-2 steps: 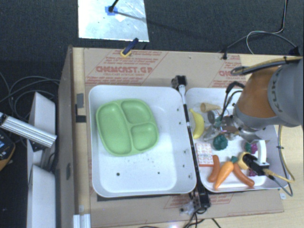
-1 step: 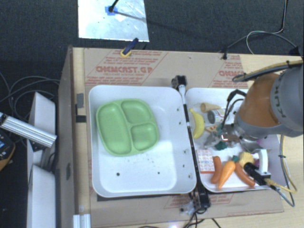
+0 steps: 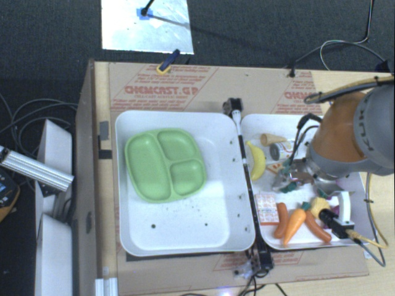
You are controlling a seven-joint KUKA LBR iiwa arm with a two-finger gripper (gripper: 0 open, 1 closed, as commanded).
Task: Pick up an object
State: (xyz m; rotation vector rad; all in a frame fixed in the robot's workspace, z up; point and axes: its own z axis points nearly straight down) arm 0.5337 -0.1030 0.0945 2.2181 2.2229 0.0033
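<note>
The gripper (image 3: 287,179) hangs low in the right bin (image 3: 271,121) amid crowded toys—banana (image 3: 257,160) just beside, carrots (image 3: 294,222) near—jaws' state I cannot tell; packed neighbours could spoil the grasp.

I see smooth, glossy white plastic bins (image 3: 185,239), a matt green plastic tray (image 3: 165,164), and brown printed cardboard over my worktop (image 3: 185,88).

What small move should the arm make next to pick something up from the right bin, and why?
Probably a short, straight descent. The end effector hangs low in the right white bin, beside the yellow toy banana and above the orange toy carrots. Nothing visibly sits in its grip, so I would lower before closing.
</note>
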